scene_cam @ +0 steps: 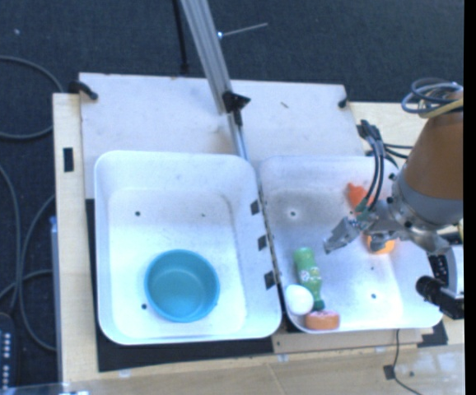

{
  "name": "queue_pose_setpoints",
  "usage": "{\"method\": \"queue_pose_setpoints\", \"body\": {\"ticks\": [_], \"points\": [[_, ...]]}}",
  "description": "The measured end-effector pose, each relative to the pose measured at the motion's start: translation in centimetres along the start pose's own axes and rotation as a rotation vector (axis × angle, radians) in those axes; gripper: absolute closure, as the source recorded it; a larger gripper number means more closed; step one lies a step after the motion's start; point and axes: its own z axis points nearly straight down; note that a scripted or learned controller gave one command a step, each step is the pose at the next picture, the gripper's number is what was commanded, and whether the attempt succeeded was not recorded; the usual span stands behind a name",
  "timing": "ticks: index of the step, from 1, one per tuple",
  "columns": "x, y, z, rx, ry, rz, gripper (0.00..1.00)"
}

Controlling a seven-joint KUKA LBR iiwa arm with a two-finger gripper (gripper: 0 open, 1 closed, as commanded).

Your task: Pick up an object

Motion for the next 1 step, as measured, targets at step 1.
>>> {"method": "queue_pose_setpoints", "body": {"ticks": [1], "points": [[0.34, 0.89, 5.61, 0.007, -0.003, 0.007, 0.00]]}}
